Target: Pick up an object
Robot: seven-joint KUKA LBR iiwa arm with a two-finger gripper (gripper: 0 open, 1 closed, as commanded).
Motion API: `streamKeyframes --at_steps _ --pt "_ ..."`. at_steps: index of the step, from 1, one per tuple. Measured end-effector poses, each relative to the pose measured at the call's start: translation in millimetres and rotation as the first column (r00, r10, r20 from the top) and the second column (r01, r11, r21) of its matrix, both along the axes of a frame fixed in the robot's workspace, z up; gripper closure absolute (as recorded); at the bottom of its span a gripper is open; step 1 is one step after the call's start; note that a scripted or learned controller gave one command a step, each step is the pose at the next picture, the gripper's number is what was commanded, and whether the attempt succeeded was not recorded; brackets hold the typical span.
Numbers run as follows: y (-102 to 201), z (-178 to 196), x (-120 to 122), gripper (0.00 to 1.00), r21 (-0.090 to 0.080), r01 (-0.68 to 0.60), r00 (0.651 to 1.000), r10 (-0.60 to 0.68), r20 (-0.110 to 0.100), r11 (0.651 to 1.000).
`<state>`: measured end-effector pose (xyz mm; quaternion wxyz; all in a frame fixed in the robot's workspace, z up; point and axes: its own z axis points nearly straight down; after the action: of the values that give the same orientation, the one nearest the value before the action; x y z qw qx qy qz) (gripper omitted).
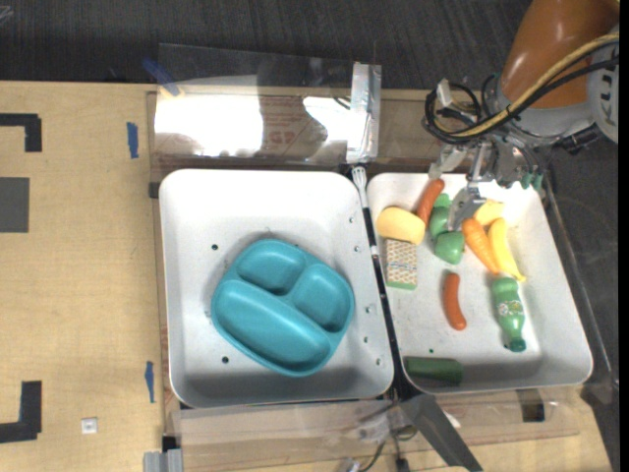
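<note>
While the grey arm with its orange band (565, 28) reaches in from the right of the camera view, its gripper (462, 207) hangs over the far part of the right bin (560, 362), low among the toy food there. From this angle I cannot tell how the jaws stand, and nothing can be seen clamped between them. Black and yellow cables (472, 111) loop beside the wrist.

Right under and around the gripper lies a tight cluster: a green toy vegetable (449, 247), an orange carrot (480, 244) touching its right side, and a yellow banana-like piece (504, 247) just right of the carrot. A slim orange-red piece (428, 200) slants up behind them toward the bin's far rim. To the left, near the wall between the bins, sits a yellow lemon-like piece (400, 225), and just in front of it a small tan patterned block (401, 264). A red sausage (454, 301) lies alone near the middle of the bin. A green bottle (509, 313) lies further right, pointing toward the near rim. A dark green piece (433, 368) rests against the near rim.

The left bin (187, 205) holds a teal divided plate (283, 305), set at a tilt near its middle. Behind that bin stands a clear plastic sheet (265, 116) catching glare, and the bench around is tan cardboard (69, 264) with black marks and bits of blue tape
</note>
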<state>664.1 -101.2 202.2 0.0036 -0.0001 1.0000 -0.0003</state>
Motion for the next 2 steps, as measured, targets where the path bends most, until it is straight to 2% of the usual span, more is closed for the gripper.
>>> streamKeyframes --at_steps 1,2 --pt "-9.3 -108.0 -91.6 0.0 -0.001 0.018 1.0 -0.018 0.002 1.0" --pt "-27.5 -112.8 -134.1 0.0 -0.001 0.065 0.998 -0.065 0.006 0.998"
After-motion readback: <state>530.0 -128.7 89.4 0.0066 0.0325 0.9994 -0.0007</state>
